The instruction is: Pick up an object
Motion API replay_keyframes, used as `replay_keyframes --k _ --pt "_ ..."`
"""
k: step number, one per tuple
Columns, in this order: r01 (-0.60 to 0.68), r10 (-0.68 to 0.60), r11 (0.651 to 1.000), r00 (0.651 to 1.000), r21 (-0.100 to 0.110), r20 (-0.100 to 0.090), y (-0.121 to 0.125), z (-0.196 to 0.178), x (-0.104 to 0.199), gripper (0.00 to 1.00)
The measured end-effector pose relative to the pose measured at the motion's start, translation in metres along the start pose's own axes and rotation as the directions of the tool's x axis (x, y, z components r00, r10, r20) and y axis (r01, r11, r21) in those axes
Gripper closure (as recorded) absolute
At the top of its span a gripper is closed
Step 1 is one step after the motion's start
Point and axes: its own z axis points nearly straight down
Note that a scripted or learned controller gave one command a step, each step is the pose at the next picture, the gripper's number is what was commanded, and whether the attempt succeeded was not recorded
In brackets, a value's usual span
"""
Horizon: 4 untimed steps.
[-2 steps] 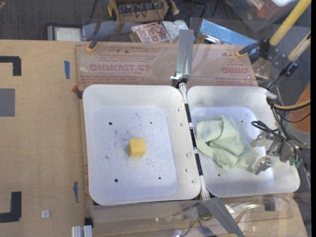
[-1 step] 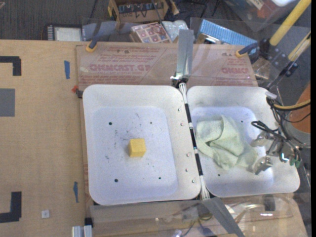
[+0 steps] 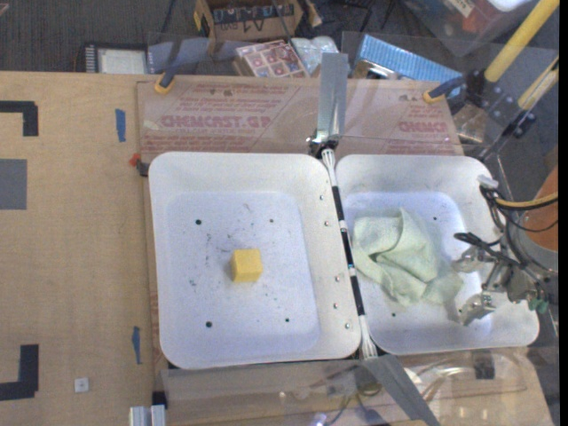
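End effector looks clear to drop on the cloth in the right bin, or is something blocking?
Probably yes. The end effector is at the right edge of the pale green cloth, fingers spread, in the right bin. Nothing lies on the cloth. The yellow block is in the left bin.

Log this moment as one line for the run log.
gripper open, over right bin | beside cloth, nothing held | yellow block in left bin

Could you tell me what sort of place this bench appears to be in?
Most likely a robotics lab set up for grasping trials. Two shallow white bins sit side by side, the left bin holding a yellow block and the right bin a pale green cloth, with the gripper beside the cloth.
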Motion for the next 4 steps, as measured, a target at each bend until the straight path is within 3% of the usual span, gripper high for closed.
replay_keyframes --k 1,2,3,4 --pt "0.099 -0.099 0.995 0.995 -0.001 -0.003 0.008 -0.080 -0.003 0.00" --pt "0.523 -0.523 0.852 0.852 -0.002 -0.001 -0.002 -0.110 0.010 0.00" --pt "0.584 -0.584 0.812 0.812 -0.005 -0.003 0.097 -0.025 -0.008 0.00" --pt "0.581 -0.581 0.814 0.814 -0.003 0.003 0.097 -0.036 -0.009 1.00"
